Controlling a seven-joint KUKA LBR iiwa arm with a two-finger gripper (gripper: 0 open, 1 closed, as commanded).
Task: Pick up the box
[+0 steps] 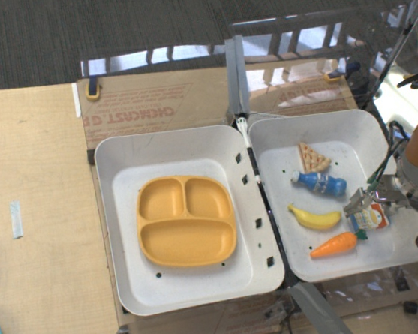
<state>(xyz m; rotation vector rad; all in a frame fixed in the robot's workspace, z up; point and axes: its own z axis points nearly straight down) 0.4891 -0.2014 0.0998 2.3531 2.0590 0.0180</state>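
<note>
Left bin (116,211) holds an orange divided plate (187,220), centred. Right bin (325,124) contains a waffle piece (313,157) at the back, a blue bottle (321,183) lying below it, a banana (315,217), and a carrot (334,245) nearest the front.
</note>
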